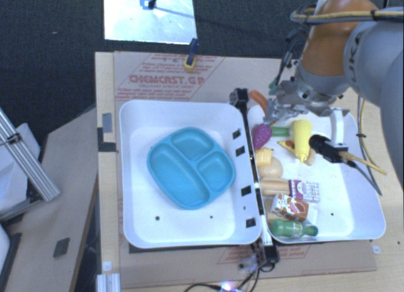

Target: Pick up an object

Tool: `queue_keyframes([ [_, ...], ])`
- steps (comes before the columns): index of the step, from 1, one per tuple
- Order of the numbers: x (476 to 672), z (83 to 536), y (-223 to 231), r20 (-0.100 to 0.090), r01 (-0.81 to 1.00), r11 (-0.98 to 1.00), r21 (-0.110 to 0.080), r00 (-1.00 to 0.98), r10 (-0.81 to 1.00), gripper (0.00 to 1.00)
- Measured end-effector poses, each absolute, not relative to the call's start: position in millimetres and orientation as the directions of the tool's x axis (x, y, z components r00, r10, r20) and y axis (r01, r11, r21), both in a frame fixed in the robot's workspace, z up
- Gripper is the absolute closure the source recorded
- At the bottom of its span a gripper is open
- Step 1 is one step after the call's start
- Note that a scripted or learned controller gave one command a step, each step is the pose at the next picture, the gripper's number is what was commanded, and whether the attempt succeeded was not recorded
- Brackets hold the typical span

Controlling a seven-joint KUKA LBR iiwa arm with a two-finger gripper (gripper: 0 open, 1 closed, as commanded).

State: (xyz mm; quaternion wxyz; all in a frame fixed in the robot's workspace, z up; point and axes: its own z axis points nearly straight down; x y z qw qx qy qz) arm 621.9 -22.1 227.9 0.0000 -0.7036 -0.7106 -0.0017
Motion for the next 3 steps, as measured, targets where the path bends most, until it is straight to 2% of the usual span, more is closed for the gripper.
queue_keyframes([
  [1, 639.7, 235, 34, 0.002, 1.0, 0.01, 0.003, -0.01, 1.0, 1.0],
  [2, 648.6, 232, 45, 0.0, 1.0, 0.006, 0.002, -0.006, 1.0, 1.0],
  [3, 643.9, 233, 43, -0.001, 1.0, 0.003, 0.0, -0.003, 1.0, 1.0],
])
